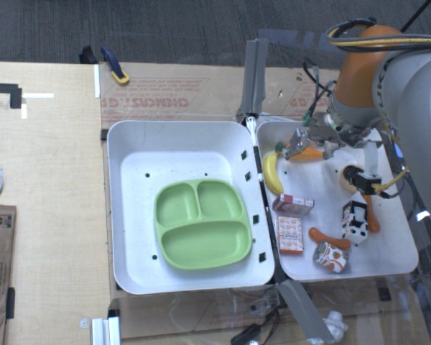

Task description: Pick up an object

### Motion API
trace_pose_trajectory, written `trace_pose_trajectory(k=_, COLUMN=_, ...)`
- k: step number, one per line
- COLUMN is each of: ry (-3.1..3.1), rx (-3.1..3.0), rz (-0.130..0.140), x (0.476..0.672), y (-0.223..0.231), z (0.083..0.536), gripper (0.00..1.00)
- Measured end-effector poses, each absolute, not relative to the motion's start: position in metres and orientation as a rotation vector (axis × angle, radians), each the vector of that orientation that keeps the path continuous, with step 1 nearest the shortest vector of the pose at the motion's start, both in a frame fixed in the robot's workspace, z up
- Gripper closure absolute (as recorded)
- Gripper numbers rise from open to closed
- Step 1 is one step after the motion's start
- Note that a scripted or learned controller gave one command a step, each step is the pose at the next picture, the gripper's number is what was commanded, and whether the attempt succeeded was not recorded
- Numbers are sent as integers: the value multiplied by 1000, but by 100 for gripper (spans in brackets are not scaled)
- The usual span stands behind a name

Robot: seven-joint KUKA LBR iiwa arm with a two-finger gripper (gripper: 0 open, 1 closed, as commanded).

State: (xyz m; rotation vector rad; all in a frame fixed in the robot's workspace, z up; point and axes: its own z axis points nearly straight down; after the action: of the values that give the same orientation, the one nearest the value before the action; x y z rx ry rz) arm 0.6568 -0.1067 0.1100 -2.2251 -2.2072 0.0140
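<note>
Lying nearest in the right bin: can, sausage, two cartons, cow toy. Left bin holds a green tray. Farther back, banana; pincer low over an orange carrot, grip undeterminable.

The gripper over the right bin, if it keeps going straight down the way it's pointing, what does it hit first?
Most likely the orange carrot-like piece directly under the gripper, near the right bin's back wall. The banana lies just to its left. Depth is hard to judge from this slanted view.
</note>
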Motion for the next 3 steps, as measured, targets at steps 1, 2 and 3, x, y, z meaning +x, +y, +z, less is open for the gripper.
trace_pose_trajectory(k=1, ry=-2151, rx=-2290, rz=3, x=631, y=-174, z=92, gripper=0)
trace_pose_trajectory(k=2, ry=-2151, rx=-2293, rz=2, x=632, y=-175, z=102, gripper=100)
trace_pose_trajectory(k=3, ry=-1925, rx=-2485, rz=2, x=643, y=-147, z=168, gripper=100)
